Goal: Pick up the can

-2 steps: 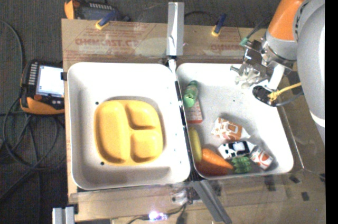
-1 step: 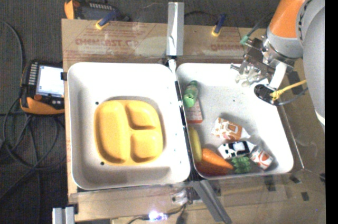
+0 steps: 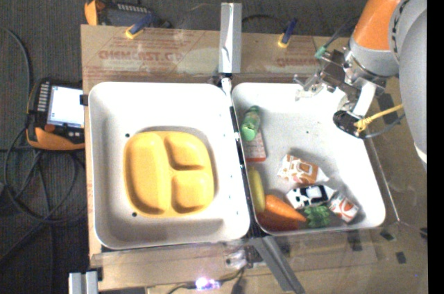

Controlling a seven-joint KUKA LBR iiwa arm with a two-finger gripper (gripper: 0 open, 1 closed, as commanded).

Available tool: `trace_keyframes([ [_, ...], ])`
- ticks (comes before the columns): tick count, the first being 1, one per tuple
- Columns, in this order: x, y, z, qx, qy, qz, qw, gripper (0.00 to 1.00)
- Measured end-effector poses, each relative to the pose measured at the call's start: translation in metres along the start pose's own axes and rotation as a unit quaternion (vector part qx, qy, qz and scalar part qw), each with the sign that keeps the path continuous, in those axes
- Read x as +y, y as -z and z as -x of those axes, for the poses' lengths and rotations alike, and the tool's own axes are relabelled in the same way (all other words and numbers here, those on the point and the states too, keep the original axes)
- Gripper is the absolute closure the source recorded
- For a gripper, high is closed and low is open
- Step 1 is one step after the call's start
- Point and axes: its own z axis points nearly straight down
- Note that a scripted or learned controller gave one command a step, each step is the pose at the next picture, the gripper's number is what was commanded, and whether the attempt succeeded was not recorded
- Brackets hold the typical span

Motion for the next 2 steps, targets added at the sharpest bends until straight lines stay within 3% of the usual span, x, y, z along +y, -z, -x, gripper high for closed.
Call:
trace_keyframes([
  [1,-0.011,-0.142,0.031,0.003,0.131,0.006,0.9914,0.0],
  [2,-0.071,-0.138,0.117,0.011,0.103,0.01,0.9946,0.0],
])
